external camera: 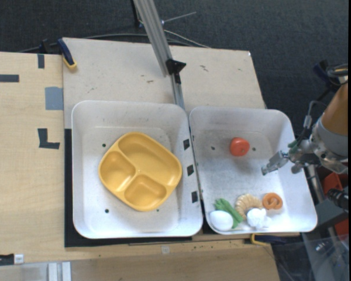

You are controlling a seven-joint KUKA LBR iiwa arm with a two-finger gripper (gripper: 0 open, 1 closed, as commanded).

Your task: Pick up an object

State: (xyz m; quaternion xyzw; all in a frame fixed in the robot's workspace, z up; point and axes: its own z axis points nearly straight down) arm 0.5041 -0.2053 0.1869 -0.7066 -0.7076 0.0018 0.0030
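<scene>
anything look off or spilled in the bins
Nothing stands out. The yellow three-compartment plastic plate lies flat but turned askew in the left white bin. The small toy foods cluster at the right white bin's near edge, the red round one apart.

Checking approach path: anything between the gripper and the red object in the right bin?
Nothing: in the camera view, only bare white bin floor separates the gripper from the red object. The other small items sit along the bin's near edge.

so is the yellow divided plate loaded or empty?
Empty. The yellow plate lies flat in the left bin with all three compartments bare; the food items, such as the red piece, sit in the right bin.
</scene>
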